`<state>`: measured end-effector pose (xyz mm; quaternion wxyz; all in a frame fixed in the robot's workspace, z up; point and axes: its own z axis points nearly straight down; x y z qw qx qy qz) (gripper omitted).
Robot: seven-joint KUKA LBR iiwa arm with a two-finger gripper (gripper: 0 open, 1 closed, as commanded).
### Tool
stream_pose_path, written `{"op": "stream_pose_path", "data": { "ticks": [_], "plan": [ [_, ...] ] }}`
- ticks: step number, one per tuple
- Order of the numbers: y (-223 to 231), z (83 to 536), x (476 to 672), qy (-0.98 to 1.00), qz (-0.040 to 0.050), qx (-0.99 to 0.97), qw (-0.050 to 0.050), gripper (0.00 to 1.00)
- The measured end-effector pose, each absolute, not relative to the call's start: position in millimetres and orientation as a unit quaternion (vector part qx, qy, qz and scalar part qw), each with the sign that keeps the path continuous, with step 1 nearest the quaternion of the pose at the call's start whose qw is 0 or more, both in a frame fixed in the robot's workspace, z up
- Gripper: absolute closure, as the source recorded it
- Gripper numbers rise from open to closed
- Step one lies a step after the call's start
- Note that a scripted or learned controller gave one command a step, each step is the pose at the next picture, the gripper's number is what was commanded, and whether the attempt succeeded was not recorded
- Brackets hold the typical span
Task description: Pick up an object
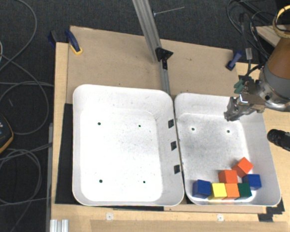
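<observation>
Several coloured cubes sit bunched in the near right corner of the right bin (208, 138): a blue cube (202, 187), a yellow cube (218, 190), an orange cube (243, 166), another orange one (227, 176), a green cube (244, 189) and a small blue cube (254, 181). My gripper (231, 113) hangs over the far right part of that bin, well behind the cubes. Nothing shows between its fingers.
The left bin (117, 146) lies beside the right one, with small black clips along the shared wall (173, 145). A slanted metal rail (152, 36) rises at the back. Blue clamps (74, 42) sit on the bench's far corners. Cables and a pendant lie on the floor at left.
</observation>
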<state>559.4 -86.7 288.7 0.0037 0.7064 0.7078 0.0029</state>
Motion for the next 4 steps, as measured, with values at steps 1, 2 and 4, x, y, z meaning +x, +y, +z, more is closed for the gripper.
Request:
{"op": "stream_pose_path", "data": {
  "ticks": [1,2,4],
  "plan": [
    [-33,286,585.3,0.71,0.0017,0.705,0.001,1.0],
    [16,267,597.1,0.709,-0.0004,0.705,-0.002,1.0],
    [95,238,640.3,0.709,0.0006,0.706,0.0,1.0]
  ]
}}
